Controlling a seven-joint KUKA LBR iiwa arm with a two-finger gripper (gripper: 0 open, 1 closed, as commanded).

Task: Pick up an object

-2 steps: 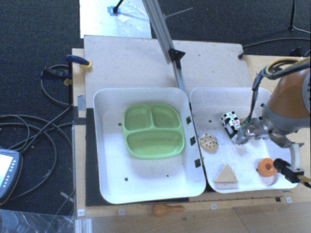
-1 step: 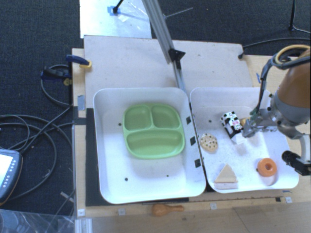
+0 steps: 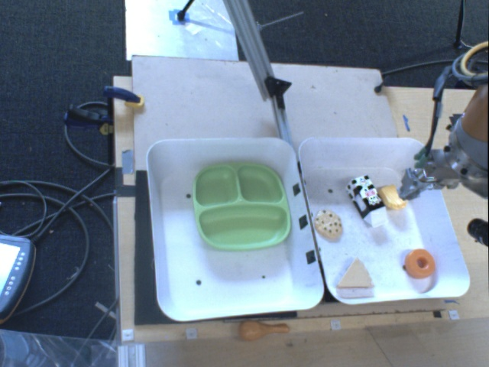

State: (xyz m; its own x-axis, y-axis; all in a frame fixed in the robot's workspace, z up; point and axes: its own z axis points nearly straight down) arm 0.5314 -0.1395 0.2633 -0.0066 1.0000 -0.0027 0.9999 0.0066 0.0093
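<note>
The right bin (image 3: 359,153) holds several small items: a black-and-white cow-patterned toy (image 3: 364,197), a yellow piece (image 3: 393,198) just right of it, a speckled cookie (image 3: 328,224), a tan sandwich wedge (image 3: 355,275) and an orange ring (image 3: 419,264). My gripper (image 3: 410,184) reaches in from the right and hangs low over the bin, its tip right beside the yellow piece. Contact between them cannot be made out.
The left bin (image 3: 172,281) carries a green divided plate (image 3: 241,206). A grey pole (image 3: 252,40) slants across the back of the bench. A tan wooden piece (image 3: 263,329) lies on the bench in front of the bins. Cables lie on the floor at left.
</note>
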